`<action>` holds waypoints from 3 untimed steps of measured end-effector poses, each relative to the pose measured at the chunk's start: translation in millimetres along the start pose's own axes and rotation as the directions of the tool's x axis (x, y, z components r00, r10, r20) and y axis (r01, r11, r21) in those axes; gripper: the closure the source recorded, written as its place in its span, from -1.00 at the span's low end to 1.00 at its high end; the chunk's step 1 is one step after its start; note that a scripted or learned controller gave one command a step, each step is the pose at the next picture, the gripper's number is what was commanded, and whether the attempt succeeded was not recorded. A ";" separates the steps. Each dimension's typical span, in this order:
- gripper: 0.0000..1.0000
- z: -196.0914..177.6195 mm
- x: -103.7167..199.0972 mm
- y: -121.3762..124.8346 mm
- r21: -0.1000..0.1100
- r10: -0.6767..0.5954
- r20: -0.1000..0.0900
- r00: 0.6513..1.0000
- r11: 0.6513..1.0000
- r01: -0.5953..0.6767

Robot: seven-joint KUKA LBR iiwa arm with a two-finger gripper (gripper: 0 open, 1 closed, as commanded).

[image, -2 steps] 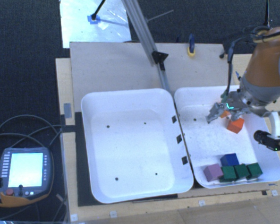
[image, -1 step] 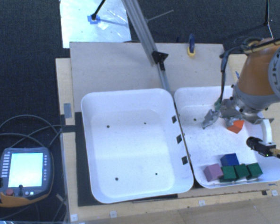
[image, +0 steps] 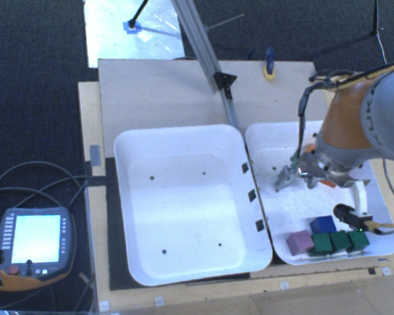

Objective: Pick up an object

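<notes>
My gripper (image: 293, 181) hangs over the middle of the right bin (image: 270, 152), above bare white floor. Its metal fingers are spread, so it is open, with nothing between them. The objects lie together in that bin's near right corner: a mauve block (image: 299, 242), a blue block (image: 323, 224) behind it, and a row of green blocks (image: 335, 243) along the front wall. The gripper is up and to the left of this cluster and touches none of it.
The left bin (image: 186, 201) stands beside the right one, and their rims meet at a ridge with black clips (image: 252, 195). A slanted metal pole (image: 203, 46) crosses behind the bins. A teach pendant (image: 33, 247) lies off the bench at the left.
</notes>
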State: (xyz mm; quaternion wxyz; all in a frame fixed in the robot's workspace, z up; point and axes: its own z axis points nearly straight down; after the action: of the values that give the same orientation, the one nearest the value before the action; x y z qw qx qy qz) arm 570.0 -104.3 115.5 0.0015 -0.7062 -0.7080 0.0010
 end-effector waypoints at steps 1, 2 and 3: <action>-1.00 26.4 0.0 0.1 -0.002 0.000 0.001 1.000 1.000 0.000; 1.00 14.0 0.1 1.6 -0.007 -0.002 0.000 1.000 1.000 0.002; 1.00 -50.0 -4.1 3.9 -0.012 -0.001 0.002 1.000 1.000 0.001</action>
State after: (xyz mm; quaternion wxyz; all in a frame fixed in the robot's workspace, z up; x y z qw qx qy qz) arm 574.1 -108.4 165.4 -0.0033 -0.7056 -0.7086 -0.0024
